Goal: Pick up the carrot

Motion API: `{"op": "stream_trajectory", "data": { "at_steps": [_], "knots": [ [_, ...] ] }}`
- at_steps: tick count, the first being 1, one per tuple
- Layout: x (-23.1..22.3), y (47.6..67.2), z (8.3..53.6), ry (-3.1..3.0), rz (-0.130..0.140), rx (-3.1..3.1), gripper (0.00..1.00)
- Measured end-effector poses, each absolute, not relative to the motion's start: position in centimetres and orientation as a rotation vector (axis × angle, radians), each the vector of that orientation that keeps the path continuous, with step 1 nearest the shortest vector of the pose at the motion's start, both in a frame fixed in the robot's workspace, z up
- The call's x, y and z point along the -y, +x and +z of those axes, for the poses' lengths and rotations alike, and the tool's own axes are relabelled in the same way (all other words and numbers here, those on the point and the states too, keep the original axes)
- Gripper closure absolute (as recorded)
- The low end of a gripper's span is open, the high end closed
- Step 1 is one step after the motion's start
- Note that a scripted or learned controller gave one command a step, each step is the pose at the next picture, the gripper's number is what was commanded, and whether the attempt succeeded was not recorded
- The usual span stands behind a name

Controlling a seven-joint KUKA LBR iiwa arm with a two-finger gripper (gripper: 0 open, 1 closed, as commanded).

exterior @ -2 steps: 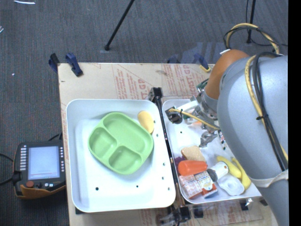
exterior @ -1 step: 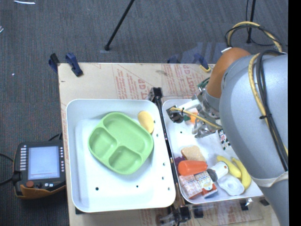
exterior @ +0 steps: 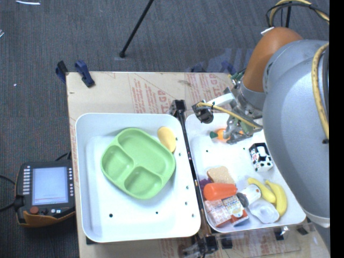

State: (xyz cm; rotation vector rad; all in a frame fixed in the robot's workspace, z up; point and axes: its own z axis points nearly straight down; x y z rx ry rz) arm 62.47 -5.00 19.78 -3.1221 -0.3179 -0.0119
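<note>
A small orange carrot point(exterior: 220, 135) with a green tip lies at the far end of the right bin point(exterior: 201, 144), near its left wall. My gripper point(exterior: 235, 133) is low over the bin floor, right beside the carrot on its right and touching or nearly touching it. The grey arm with its orange band comes in from the upper right and hides the bin's far right corner. Whether the carrot sits inside the gripper is hidden by the wrist.
The right bin also holds a black-and-white cube point(exterior: 260, 157), a bread slice point(exterior: 220, 174), an orange-red block point(exterior: 219, 191), a snack packet point(exterior: 226, 210), bananas point(exterior: 272, 193) and a white object point(exterior: 264, 213). In the left bin point(exterior: 88, 198) are a green divided plate point(exterior: 138, 163) and a yellow fruit point(exterior: 167, 138).
</note>
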Motion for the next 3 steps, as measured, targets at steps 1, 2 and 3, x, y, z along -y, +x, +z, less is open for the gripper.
{"op": "stream_trajectory", "data": {
  "at_steps": [1,2,3],
  "knots": [
    [5.1,62.2,19.2,-3.122,0.006,0.313,0.0],
    [10.9,54.4,9.3,-3.116,0.01,0.38,0.0],
    [9.0,60.0,9.6,-3.121,0.006,0.319,0.0]
  ]
}}
